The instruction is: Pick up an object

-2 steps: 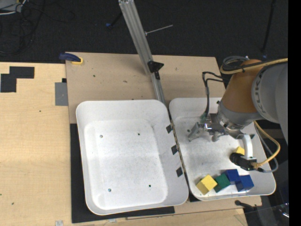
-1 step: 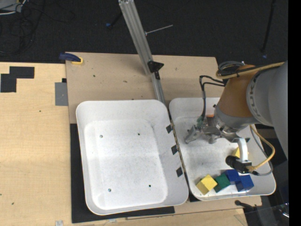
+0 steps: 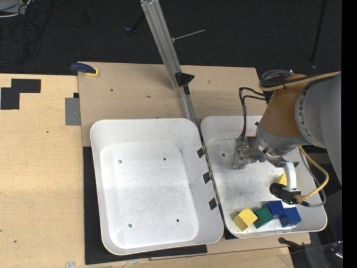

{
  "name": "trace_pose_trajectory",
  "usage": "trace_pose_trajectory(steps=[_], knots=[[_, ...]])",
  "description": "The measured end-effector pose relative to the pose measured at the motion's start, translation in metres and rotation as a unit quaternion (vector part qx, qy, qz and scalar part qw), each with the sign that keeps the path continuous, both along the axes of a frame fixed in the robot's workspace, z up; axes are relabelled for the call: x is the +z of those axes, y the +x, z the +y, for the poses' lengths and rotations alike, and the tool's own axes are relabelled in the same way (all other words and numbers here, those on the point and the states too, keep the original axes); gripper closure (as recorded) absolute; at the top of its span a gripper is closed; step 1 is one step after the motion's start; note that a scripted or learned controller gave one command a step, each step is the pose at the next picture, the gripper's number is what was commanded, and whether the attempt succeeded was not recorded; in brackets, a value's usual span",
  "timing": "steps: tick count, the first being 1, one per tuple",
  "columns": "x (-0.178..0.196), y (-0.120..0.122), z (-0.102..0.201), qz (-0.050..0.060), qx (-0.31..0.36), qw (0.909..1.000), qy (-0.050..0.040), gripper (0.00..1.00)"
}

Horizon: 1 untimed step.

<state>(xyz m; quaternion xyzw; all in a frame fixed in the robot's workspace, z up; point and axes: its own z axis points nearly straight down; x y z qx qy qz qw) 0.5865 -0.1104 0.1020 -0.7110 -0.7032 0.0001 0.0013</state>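
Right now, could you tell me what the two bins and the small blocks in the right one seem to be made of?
The left bin and right bin look like white moulded plastic, given their rounded rims and dull sheen. The yellow block, green block and blue blocks are matte with crisp edges: perhaps painted wood or plastic.

Wooden bench, two white bins, perhaps clamp

Both bins were white and faintly speckled, sitting on a pale wood-grain worktop. A yellow block, a green block and two blue blocks clustered below the grey arm with its orange band
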Motion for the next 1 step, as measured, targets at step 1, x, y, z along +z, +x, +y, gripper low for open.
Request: trace_pose_trajectory(steps=[1], knots=[[0.0597,-0.0056,-0.0057,-0.002,0.0,1.0,-0.0012,1.0]])
